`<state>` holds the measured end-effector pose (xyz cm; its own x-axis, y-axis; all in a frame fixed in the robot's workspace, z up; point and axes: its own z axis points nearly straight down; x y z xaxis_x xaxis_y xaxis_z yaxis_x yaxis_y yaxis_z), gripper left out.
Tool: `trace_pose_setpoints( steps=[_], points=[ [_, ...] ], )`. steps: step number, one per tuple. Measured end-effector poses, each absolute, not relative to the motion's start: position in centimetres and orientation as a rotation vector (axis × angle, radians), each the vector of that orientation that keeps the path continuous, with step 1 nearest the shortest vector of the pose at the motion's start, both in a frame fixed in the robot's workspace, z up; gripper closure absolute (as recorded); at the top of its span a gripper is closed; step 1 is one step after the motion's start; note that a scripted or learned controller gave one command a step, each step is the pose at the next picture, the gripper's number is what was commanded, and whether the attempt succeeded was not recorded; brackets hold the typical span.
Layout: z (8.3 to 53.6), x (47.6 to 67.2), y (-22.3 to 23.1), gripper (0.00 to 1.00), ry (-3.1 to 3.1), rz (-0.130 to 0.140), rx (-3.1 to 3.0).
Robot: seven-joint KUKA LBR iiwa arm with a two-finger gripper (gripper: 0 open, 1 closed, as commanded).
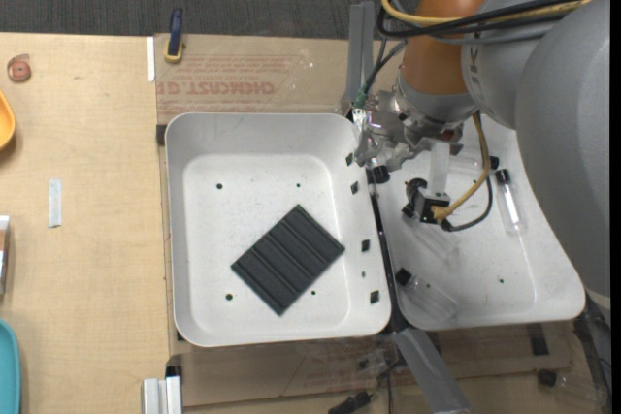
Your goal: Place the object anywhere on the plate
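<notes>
Dark ribbed plate [288, 259] lies flat in the left bin [194, 208], set at a slant.

A clear object [424, 291] (hard to make out) rests near the front of the right bin [543, 286], well apart from the plate. The hand [388, 150] hangs over the bins' shared edge; I cannot tell its state. Both bins sit on the bench [87, 257].

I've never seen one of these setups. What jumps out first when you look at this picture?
The big grey arm with its orange band fills the upper right, bending down over the right white bin, its gripper near the divide between the bins. In the left white bin a dark ribbed rectangular plate lies flat, turned at a slant.
</notes>
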<state>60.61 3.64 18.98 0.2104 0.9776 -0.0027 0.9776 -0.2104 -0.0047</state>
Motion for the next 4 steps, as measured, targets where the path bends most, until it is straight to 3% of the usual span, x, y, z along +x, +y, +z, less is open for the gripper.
trace_pose_setpoints(
  steps=[1,2,3,4],
  points=[
    [19.0,55.3,5.1,1.0,-2.332,0.006,-2.101],
    [19.1,47.7,5.3,1.0,-2.69,0.003,-1.617],
    [29.3,53.7,10.3,1.0,-2.722,0.004,-1.569],
    [25.5,59.1,13.4,1.0,-2.936,0.002,-1.119]
  ],
)
